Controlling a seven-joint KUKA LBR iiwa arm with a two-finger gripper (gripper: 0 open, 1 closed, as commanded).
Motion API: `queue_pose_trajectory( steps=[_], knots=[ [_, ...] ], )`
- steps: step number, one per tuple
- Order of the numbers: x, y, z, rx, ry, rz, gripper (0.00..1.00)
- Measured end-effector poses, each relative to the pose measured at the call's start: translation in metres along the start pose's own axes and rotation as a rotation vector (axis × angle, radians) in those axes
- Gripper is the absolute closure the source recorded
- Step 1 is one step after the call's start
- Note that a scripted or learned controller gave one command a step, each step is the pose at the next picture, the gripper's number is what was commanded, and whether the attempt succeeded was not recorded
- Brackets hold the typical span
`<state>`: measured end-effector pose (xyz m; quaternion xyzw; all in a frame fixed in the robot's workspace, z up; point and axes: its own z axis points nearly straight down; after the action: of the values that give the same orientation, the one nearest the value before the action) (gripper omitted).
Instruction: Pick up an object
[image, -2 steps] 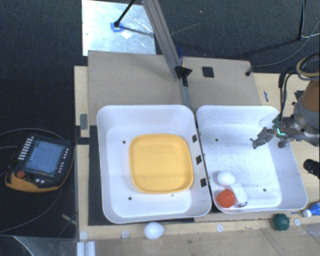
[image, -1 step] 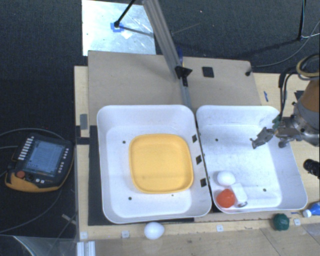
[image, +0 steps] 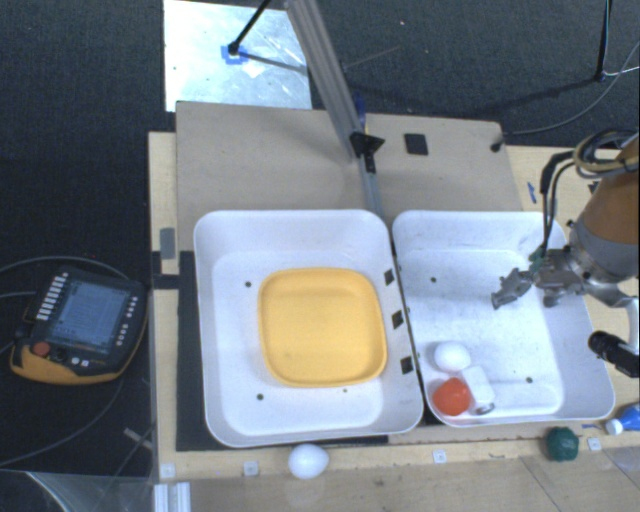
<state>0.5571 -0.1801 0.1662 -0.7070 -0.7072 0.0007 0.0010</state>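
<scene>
1. Where the grey arm enters at the right edge, its two-finger gripper (image: 512, 288) is seen over the right shallow white bin (image: 570, 350); nothing is visibly held, and open or closed cannot be told.
2. A white egg-shaped object (image: 452, 356), orange ball (image: 452, 397) and white cylinder (image: 477, 388) are clustered lower left in that bin.
3. A square yellow plastic plate (image: 323, 326) is lodged in the left bin (image: 225, 330).
4. No legible writing is found.

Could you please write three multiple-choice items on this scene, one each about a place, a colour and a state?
1. Where is the yellow plate?
A. left bin
B. right bin
C. on the floor

2. What colour is the ball in the right bin's near corner?
A. blue
B. orange-red
C. black

3. Where is the gripper?
A. over the right bin
B. over the plate
C. off the bench

Answers: 1 A, it lies flat in the left bin. 2 B, orange-red beside a white egg. 3 A, it sits above that bin's floor.
</scene>
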Motion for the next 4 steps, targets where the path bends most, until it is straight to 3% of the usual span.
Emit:
queue_pose_trajectory(
  steps=[1, 2, 3, 4],
  knots=[
    [-0.002, 0.000, 0.062, 0.002, 0.001, 0.000, 0.00],
    [-0.001, 0.000, 0.076, -0.002, -0.001, 0.000, 0.00],
    [-0.002, 0.001, 0.065, -0.004, -0.001, 0.000, 1.00],
    [-0.006, -0.001, 0.022, -0.006, -0.001, 0.000, 1.00]
  ],
)
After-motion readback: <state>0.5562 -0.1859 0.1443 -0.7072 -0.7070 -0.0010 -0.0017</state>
